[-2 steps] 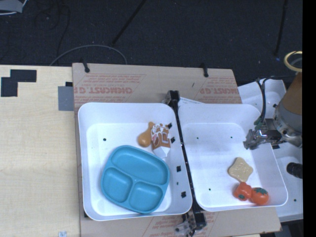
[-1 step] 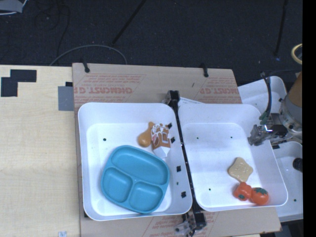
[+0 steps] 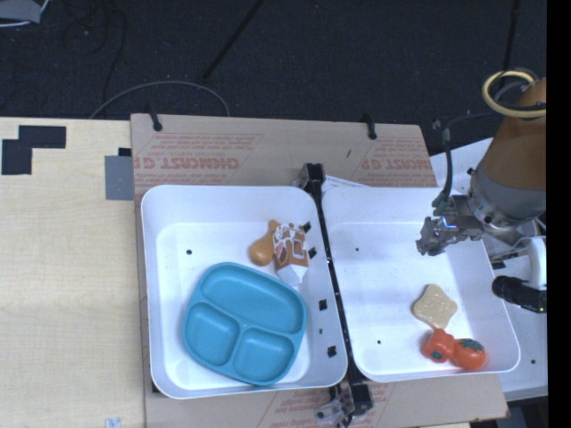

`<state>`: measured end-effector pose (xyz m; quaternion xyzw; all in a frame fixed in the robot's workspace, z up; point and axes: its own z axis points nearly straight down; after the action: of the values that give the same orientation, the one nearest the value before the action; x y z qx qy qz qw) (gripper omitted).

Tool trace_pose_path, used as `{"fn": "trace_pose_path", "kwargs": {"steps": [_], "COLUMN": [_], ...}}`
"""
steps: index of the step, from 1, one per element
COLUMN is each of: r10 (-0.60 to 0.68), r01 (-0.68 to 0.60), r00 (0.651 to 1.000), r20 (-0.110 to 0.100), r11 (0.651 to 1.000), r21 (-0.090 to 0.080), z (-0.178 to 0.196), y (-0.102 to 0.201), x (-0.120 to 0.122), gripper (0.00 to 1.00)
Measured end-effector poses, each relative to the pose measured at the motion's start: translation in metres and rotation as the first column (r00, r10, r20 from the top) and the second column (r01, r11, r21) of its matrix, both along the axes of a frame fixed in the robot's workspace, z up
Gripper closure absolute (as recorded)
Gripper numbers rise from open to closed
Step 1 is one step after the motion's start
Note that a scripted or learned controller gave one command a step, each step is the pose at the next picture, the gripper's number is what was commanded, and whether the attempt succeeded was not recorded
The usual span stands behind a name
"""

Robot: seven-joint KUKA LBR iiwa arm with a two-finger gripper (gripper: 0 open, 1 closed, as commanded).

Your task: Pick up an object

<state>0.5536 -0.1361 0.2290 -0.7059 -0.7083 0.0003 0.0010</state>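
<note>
Gripper [image 3: 437, 236] hangs over the right bin [image 3: 393, 205]; whether it is wide or narrow, I cannot tell. Cracker [image 3: 434, 307] and tomatoes [image 3: 455, 349] lie near; blue tray [image 3: 243, 323] fills the left bin [image 3: 165, 239].

Two white bins [image 3: 161, 239] are sitting side by side on a cardboard sheet [image 3: 268, 154], with black cables [image 3: 161, 87] trailing across the far floor.
</note>
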Motion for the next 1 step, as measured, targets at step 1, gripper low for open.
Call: {"fn": "trace_pose_path", "kwargs": {"steps": [1], "r10": [0.002], "r01": [-0.002], "r00": [1.000], "r20": [-0.002], "r11": [1.000], "r21": [0.002], "z": [-0.0052], "y": [0.0624], "x": [0.0063], "gripper": [1.00]}}
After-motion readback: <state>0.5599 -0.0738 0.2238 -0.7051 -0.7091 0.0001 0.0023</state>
